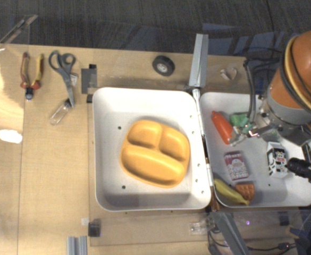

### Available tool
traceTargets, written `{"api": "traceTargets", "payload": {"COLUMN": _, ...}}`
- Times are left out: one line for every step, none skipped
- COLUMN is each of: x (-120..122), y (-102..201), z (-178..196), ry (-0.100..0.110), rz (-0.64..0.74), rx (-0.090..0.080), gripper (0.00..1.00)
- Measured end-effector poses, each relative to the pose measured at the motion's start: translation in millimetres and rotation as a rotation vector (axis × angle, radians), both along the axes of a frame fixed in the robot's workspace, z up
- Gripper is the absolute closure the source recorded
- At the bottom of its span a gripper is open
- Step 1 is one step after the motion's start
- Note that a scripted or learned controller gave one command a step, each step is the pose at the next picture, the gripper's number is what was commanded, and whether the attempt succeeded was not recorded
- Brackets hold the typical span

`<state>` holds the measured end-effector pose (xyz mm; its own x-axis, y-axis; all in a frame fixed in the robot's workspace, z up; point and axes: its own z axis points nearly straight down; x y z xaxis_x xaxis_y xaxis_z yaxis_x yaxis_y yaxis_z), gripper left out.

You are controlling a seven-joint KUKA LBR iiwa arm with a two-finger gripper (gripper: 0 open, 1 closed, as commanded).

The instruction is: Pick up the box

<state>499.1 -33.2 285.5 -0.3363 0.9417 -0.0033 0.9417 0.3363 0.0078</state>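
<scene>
The small red-and-white printed cardboard box lies flat in the right white bin, near the arm's hand, whose state cannot be told; likely light and stiff, best pinched across its long edges

Bulky rounded arm — glossy orange band over a grey wrist, black cables looped alongside, dark metal gripper parts beneath

The wooden bench bore two white bins, with pliers, scissors and a tape roll along its far edge.
</scene>
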Motion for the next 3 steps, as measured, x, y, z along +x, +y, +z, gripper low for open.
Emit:
{"api": "traceTargets", "payload": {"x": -0.1, "y": 0.0, "z": -0.2, "ry": 0.001, "rz": 0.000, "rx": 0.000, "gripper": 0.00}}
{"api": "traceTargets", "payload": {"x": 4.7, "y": -58.6, "z": -94.2, "ry": 0.004, "rz": 0.009, "rx": 0.000, "gripper": 0.00}}
{"api": "traceTargets", "payload": {"x": -11.7, "y": -75.8, "z": -173.2, "ry": 0.007, "rz": -0.201, "rx": 0.001, "gripper": 0.00}}
